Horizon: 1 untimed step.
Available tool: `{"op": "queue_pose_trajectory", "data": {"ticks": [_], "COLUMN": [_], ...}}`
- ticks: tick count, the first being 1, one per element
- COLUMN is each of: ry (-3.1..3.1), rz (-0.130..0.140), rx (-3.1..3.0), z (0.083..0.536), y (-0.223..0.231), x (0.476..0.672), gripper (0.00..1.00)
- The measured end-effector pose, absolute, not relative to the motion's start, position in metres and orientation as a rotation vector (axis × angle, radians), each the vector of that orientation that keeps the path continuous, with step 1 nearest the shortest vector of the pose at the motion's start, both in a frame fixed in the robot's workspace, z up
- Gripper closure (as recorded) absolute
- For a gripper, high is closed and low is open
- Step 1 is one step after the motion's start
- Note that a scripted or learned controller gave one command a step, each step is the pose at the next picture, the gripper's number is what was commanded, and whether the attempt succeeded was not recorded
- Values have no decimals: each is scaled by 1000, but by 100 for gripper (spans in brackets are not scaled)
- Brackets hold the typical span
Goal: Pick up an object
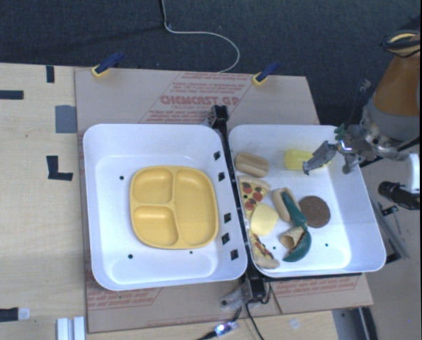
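camera view: hand (331, 159) spread open, holding nothing, above right bin's (352, 257) bare far-right corner beside yellow piece (297, 159).

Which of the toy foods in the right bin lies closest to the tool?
The small yellow piece, at the bin's far side, just left of the tool; the others lie nearer the camera.

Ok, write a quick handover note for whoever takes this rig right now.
Gripper: over the right white bin, upper area, beside the yellow lemon-shaped toy; nothing seen between its fingers.
Right bin also holds a tan bread roll, a pizza slice, a brown round cookie and a teal curved piece.
Left white bin holds the yellow divided plate.
Done: nothing picked.
Left: grasp and lift one object.
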<state>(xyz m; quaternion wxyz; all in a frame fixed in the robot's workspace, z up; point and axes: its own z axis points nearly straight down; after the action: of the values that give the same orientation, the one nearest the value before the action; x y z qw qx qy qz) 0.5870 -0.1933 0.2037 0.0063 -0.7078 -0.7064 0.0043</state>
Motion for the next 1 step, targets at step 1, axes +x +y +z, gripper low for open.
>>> {"op": "queue_pose_trajectory", "data": {"ticks": [1], "ry": [-2222], "rz": [2], "rx": [-2220], "z": [212], "y": [-193], "x": [590], "gripper": [0]}}
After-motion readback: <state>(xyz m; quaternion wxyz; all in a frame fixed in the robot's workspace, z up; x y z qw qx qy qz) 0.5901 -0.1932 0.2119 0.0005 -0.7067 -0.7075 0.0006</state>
